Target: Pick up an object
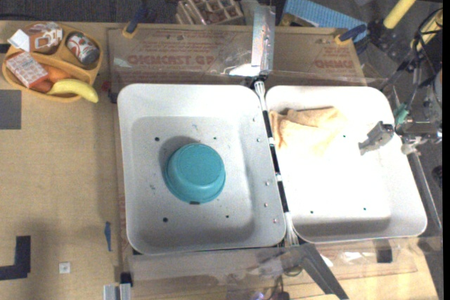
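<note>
Gripper (pixel 375 138) hovered over the right bin (pixel 365 221), grip state unclear — apart from the yellow cloth (pixel 307 124) at its upper left — where limp fabric could slip from a shallow pinch.

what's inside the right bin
In the right bin, a crumpled pale yellow cloth lies at the far left corner, against the wall by the left bin. The gripper hangs over its right side. Anything under the cloth is covered.
</note>
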`<state>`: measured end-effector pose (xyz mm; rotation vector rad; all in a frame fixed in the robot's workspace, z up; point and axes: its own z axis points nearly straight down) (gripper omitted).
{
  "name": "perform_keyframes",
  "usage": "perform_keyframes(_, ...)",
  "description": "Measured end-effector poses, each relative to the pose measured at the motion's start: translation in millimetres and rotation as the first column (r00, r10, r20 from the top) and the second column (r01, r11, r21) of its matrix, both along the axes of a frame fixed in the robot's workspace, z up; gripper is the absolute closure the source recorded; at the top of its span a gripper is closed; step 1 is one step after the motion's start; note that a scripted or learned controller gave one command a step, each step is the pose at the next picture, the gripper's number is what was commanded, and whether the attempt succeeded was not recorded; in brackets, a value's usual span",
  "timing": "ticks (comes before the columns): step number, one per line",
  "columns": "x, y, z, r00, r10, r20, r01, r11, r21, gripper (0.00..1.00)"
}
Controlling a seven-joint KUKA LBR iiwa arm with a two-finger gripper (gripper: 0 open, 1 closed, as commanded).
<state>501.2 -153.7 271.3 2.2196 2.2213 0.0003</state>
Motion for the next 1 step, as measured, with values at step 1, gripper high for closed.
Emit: perform_keyframes(1,50.8,38.1,-32.3,1.000,-0.019,0.001,0.019,1.000,0.000,0.00)
